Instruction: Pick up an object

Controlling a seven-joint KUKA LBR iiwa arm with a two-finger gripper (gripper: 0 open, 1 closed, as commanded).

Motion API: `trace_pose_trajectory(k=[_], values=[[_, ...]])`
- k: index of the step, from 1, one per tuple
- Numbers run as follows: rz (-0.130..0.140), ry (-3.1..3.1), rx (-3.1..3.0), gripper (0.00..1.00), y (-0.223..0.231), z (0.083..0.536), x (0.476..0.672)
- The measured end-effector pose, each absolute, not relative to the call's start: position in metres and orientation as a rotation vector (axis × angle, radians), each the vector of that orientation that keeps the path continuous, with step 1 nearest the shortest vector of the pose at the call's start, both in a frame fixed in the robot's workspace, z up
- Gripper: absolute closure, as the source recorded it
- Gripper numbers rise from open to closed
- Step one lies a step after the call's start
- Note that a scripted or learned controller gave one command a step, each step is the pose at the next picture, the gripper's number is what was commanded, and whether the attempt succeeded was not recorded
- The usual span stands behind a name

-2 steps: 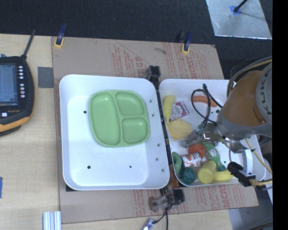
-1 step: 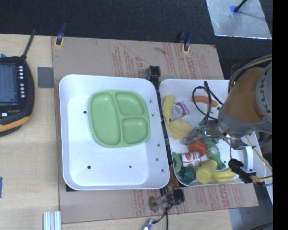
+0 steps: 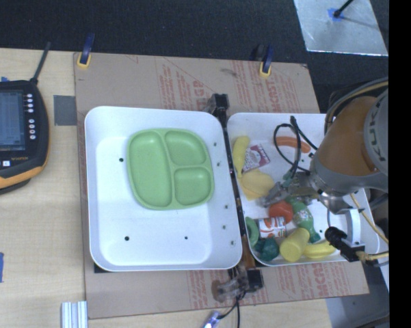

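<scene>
The right white bin (image 3: pixel 273 119) holds a heap of toy food. Along its left side lie a yellow banana-like piece (image 3: pixel 240 152), a white and magenta packet (image 3: pixel 258 157) and a yellow lemon (image 3: pixel 255 184). An orange piece (image 3: pixel 287 142) sits near the back. At the front are a red piece (image 3: pixel 281 210), a white and red can (image 3: pixel 268 227), a dark green piece (image 3: pixel 265 250), a yellow piece (image 3: pixel 293 245) and a yellow banana (image 3: pixel 320 251). My gripper (image 3: pixel 279 194) is down in this bin, between the lemon and the red piece, close above them.
The left white bin (image 3: pixel 109 244) carries a green divided plate (image 3: pixel 170 168). A teach pendant (image 3: pixel 14 139) lies at the far left of the bench. The grey and orange arm (image 3: pixel 349 145) covers the right bin's right side, with black cables (image 3: pixel 290 139) looping over the bin.
</scene>
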State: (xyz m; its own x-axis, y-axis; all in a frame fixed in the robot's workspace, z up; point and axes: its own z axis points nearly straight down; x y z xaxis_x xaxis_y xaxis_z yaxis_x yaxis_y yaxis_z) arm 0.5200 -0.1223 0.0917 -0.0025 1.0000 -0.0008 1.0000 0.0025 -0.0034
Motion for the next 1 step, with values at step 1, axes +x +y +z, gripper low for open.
trace_pose_trajectory(k=[1], values=[[0.005, -2.224, -2.216, 0.0, -0.1065, 0.0913, 0.4994]])
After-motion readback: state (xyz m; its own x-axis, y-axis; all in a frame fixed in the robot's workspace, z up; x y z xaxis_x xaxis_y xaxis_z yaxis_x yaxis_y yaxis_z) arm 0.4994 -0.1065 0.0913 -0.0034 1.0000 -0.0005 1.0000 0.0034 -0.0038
